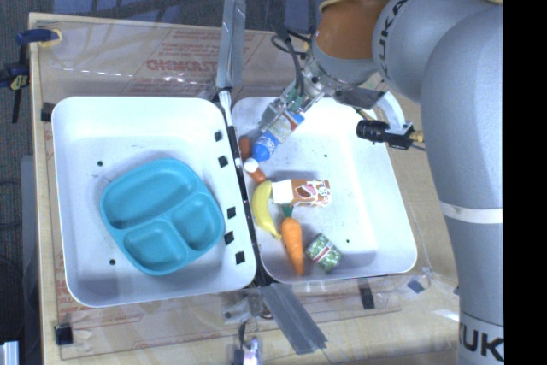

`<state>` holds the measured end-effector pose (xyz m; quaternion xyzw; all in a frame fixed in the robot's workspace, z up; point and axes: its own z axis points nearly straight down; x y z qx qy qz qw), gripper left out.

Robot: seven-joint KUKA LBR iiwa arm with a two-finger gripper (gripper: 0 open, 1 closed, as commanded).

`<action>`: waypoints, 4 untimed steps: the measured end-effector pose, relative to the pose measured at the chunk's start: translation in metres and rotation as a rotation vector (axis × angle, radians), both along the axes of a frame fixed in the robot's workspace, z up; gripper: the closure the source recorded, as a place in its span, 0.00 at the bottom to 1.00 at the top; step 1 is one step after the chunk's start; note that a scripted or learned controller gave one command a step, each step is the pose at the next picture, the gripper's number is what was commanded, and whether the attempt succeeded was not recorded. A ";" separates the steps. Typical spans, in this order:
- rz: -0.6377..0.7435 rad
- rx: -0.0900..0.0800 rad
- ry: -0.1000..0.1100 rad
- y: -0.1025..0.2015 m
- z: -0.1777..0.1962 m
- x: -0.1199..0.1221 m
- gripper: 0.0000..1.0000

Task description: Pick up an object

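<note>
White bin on the right [389, 209] carries the clutter: banana [263, 209], carrot [293, 245], small carton [303, 191], green can [323, 253], and something orange-red [248, 151] hard against the divider. Left bin [77, 150] has a blue sectioned tray [162, 216].

Gripper [295, 103] sits over the upper left corner of the right bin, angled down and to the left. A clear bottle with a blue cap [275, 132] lies directly along its line, neck end pointing toward the divider. Bottle body runs up into the tool. Cannot tell whether the tool is apart, together, or clamped on the bottle; the wrist hides the contact.

Judgement: the bottle is the target, grasp stage, lift not yet confirmed.

Notes for doing it well:
- Close across the bottle's body, not the tapered neck; a smooth plastic round is likely to squirt out.
- Keep the grip near the middle so it does not swing cap-down.
- Lift straight up before travelling. The divider and the orange-red item are just beside the cap and could snag.
- Check the bottle rises with the tool before moving off.
</note>
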<state>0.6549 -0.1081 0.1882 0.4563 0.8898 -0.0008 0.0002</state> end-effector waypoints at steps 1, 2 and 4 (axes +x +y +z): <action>0.000 0.000 0.001 0.000 -0.001 0.000 0.00; -0.115 0.001 -0.011 -0.024 -0.092 -0.025 0.00; -0.111 0.001 -0.011 -0.024 -0.083 -0.023 0.00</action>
